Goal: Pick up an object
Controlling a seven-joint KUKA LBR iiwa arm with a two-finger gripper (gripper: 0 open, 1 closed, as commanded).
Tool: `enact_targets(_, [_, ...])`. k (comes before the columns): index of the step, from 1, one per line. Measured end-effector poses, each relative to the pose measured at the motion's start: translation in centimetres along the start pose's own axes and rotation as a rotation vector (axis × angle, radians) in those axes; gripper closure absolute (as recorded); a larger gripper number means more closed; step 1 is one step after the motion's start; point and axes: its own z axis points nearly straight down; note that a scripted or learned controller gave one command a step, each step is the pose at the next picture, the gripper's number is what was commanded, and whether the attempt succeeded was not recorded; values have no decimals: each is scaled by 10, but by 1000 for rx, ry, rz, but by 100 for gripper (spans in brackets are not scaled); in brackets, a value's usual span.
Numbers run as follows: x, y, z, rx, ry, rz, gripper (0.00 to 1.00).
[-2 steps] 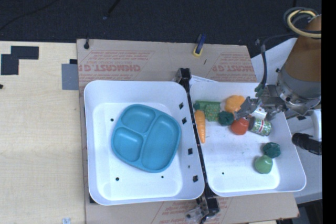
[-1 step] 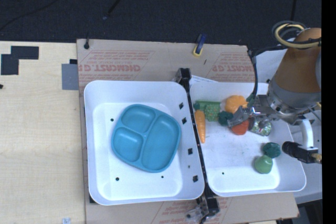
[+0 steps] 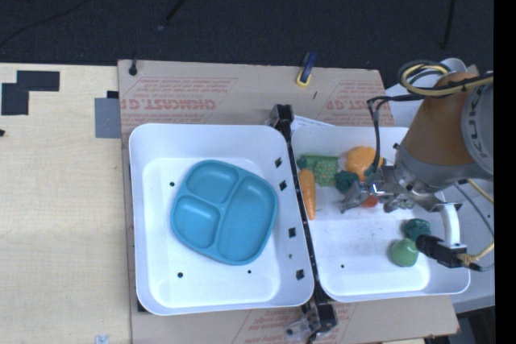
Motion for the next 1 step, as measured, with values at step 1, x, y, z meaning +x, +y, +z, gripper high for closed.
enact_targets(1, [2,0,51,-4,-1,1,0])
